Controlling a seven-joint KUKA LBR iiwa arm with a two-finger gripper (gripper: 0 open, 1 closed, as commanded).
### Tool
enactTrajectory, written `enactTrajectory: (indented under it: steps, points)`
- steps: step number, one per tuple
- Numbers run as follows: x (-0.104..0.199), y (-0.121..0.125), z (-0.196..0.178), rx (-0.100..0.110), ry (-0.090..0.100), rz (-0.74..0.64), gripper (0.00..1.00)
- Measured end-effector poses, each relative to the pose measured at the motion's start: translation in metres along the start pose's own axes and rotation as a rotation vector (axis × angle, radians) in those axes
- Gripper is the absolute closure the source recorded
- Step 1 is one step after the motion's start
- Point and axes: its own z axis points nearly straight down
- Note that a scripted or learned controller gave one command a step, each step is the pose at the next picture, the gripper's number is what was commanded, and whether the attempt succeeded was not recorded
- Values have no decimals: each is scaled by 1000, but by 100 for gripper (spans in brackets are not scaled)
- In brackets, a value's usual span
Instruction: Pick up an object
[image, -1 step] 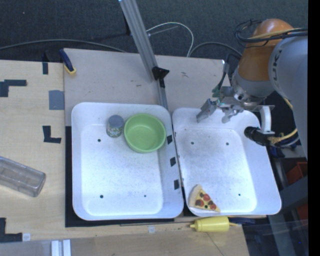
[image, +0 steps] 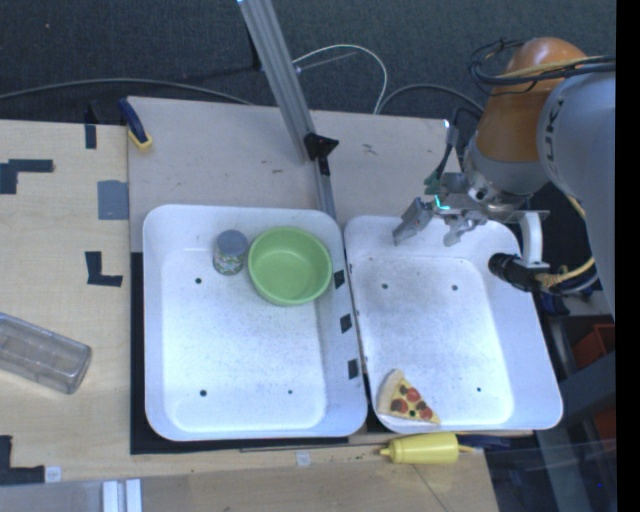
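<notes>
End effector (image: 432, 225): we see its two fingers spread apart, nothing between them, over the right bin's (image: 520, 400) far rim.
Pizza slice (image: 406, 396): right bin, near-left corner.
Green bowl (image: 290, 264) — left bin (image: 170, 400), far side; small can (image: 230, 252) just beside it.
Yellow bottle (image: 420, 449): worktop, below the right bin.

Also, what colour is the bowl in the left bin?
The bowl is light green, seen plainly in the camera view, beside a small grey-lidded can.

Bowl (image: 290, 265), can (image: 230, 251) in left bin (image: 170, 400); pizza slice (image: 406, 397), perhaps toy, in right bin (image: 520, 390).
</notes>
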Motion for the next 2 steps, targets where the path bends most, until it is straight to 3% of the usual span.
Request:
enactTrajectory:
  steps: [2]
  points:
    - [-5,1,116,5,-1,1,0]
